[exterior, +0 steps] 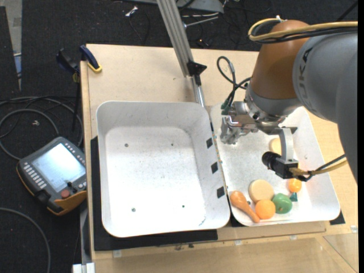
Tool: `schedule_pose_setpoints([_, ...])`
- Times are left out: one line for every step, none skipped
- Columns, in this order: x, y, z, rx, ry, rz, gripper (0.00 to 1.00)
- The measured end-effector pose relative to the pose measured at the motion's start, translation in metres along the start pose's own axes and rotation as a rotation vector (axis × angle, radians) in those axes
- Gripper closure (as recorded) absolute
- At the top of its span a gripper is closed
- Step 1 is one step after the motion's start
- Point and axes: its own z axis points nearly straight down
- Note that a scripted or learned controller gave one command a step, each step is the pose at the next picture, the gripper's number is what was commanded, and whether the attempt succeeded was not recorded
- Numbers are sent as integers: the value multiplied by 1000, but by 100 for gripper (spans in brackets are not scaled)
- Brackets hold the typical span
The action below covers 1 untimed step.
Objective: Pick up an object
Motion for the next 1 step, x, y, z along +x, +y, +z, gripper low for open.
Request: schedule_pose_setpoints([57,13,9,-2,0,-1,100])
